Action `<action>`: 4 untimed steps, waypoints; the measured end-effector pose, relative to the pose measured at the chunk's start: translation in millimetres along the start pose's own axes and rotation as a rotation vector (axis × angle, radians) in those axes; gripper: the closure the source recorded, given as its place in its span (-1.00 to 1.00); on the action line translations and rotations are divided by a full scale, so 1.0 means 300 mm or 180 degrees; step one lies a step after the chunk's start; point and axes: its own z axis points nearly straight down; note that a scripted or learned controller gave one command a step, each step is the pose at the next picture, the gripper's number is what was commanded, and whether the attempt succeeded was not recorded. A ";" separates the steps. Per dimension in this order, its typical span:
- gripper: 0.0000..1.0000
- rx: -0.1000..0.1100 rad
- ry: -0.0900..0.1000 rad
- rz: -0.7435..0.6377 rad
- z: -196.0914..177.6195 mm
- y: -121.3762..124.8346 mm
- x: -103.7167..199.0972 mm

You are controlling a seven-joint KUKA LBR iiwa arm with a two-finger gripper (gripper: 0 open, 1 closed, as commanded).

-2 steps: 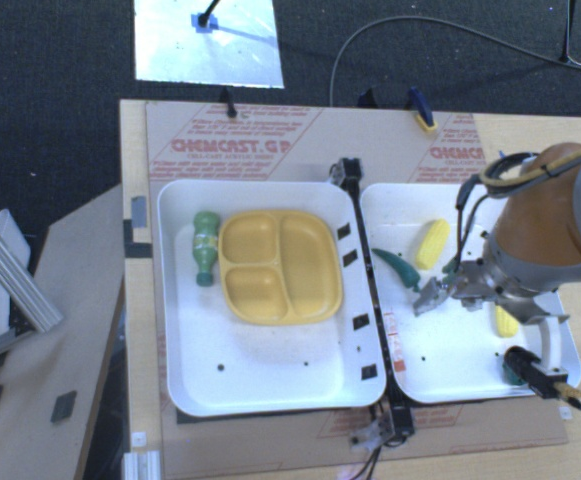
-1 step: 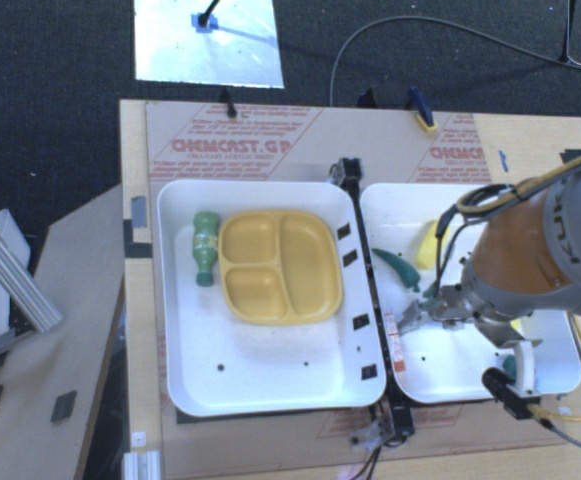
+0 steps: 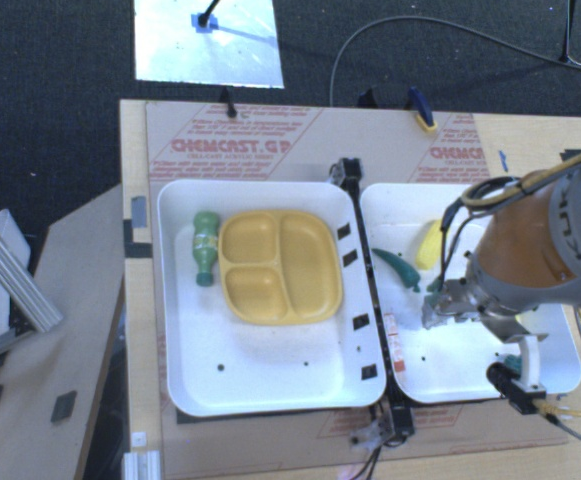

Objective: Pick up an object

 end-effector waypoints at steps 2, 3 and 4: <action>1.00 -0.0021 -0.0004 -0.0012 -0.407 -0.008 0.001; 1.00 -0.0003 0.0000 -0.0010 -0.449 -0.004 0.001; 1.00 0.0003 0.0003 -0.0022 -0.409 0.024 0.174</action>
